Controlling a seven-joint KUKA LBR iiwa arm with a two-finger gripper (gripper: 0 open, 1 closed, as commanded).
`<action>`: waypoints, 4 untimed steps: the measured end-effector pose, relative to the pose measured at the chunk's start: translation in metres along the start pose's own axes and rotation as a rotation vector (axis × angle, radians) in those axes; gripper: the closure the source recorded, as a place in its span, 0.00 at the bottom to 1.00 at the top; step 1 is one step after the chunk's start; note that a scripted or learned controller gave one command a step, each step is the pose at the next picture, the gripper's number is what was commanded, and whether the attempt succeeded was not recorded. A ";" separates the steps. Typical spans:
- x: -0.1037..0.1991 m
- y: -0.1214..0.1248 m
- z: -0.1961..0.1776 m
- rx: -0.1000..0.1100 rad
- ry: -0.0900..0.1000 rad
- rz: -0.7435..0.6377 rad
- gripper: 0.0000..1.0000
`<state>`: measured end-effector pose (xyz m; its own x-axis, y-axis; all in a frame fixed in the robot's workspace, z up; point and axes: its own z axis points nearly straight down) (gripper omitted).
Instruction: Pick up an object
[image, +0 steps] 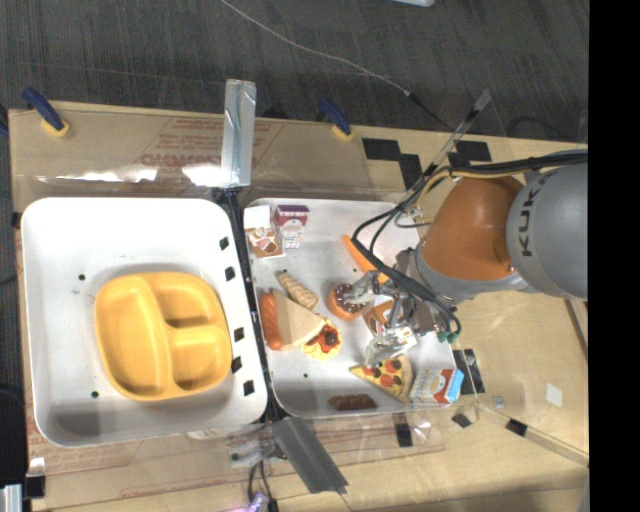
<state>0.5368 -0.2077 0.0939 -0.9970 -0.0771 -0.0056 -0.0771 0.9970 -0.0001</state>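
The desk (120, 140) bears two bins. The left bin (60, 230) holds a yellow tray (160, 332). The right bin (330, 390) holds toy food: sandwich (298, 322), pizza (385, 375), donut (348, 298). The tool (392, 322) hangs low just above the pizza; its spread I cannot tell.

A robotics lab — the grey KUKA arm (545, 235) with loose black cables reaches over a cardboard-covered tabletop (120, 140). Blue clamps (45, 110) and tape pin the cardboard down, and two white bins (40, 300) hold toy food — a test rig.
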 end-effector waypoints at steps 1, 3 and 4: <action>0.008 0.005 0.001 0.000 0.002 -0.011 0.00; 0.016 0.049 0.002 -0.002 0.008 0.189 0.00; -0.050 0.057 0.001 0.001 0.003 0.025 0.00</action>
<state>0.5823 -0.1468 0.0931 -0.9986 -0.0525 -0.0026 -0.0525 0.9986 -0.0011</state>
